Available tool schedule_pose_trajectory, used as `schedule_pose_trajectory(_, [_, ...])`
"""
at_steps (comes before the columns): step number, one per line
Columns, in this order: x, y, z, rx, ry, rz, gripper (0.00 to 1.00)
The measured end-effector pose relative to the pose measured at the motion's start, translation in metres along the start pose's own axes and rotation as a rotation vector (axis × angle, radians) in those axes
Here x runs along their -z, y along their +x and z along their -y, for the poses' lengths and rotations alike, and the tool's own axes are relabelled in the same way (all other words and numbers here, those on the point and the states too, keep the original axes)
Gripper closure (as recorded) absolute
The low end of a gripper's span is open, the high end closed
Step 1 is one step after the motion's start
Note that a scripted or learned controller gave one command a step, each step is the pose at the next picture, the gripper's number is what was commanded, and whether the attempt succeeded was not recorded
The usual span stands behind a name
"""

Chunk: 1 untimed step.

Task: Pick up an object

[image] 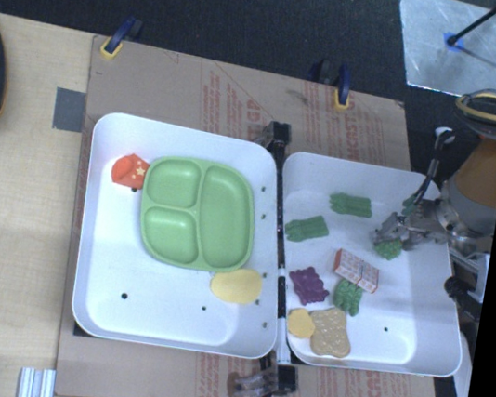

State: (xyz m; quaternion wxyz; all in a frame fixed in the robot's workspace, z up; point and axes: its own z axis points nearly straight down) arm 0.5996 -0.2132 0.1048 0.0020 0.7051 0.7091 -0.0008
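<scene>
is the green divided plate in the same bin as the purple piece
No, the green divided plate lies in the left bin, while the purple piece lies in the right bin.

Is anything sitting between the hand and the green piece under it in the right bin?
Nothing visible does. The hand is right over the small green piece near the right bin's far right side; the nearest other items, the green block and red-and-white box, lie apart.
</scene>
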Motion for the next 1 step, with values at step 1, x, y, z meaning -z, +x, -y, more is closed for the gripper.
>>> schedule_pose_trajectory(1, [0.0927,0.0857,0.0079,0.007,-0.006,-0.006,1.0])
